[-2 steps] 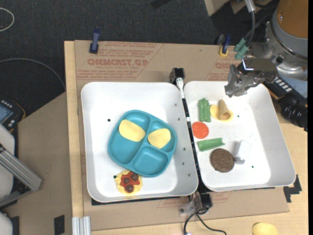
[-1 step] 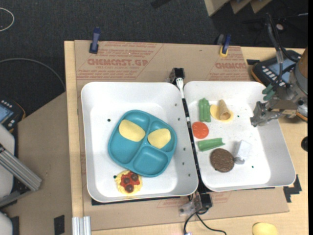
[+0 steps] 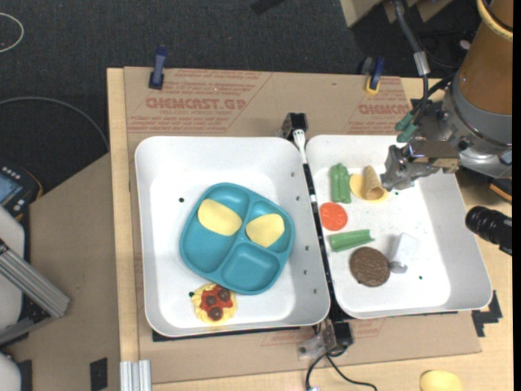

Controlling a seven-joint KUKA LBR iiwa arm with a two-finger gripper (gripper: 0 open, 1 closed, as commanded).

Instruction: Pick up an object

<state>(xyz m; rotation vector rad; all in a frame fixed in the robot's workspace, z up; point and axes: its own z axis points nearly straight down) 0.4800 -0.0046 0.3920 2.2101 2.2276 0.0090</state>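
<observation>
Left bin (image 3: 155,218): blue divided plate (image 3: 236,239) carrying two yellow pieces (image 3: 242,223); a small pizza toy (image 3: 214,301) at the near edge. Right bin (image 3: 440,292): two green pieces (image 3: 339,182), orange disc (image 3: 333,216), brown round patty (image 3: 369,266), a pale grey item (image 3: 400,251), and a tan cone (image 3: 372,182). Gripper (image 3: 396,172) hangs over the right bin's far side, just right of the cone; nothing seen between the jaws, and their spread cannot be told.
</observation>
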